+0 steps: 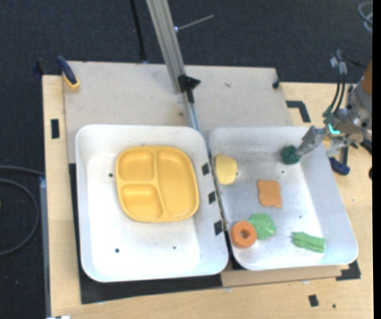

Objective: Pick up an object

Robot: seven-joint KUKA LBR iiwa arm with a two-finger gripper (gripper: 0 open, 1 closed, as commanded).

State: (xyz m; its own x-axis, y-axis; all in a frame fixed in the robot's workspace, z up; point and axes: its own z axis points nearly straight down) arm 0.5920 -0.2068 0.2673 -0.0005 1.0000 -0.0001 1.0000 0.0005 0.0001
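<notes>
Camera view: the gripper sits at the right bin's far edge, on a dark green object. Whether it grips it, I cannot tell.

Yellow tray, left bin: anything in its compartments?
Empty. The yellow tray lies flat in the left bin, and all three compartments show bare yellow plastic.

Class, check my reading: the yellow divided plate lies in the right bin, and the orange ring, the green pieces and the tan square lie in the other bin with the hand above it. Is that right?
Not quite. The camera view shows the yellow divided plate in the left bin, not the right. The rest stands: the orange ring, green pieces and tan square lie in the right bin, with the hand above it.
</notes>
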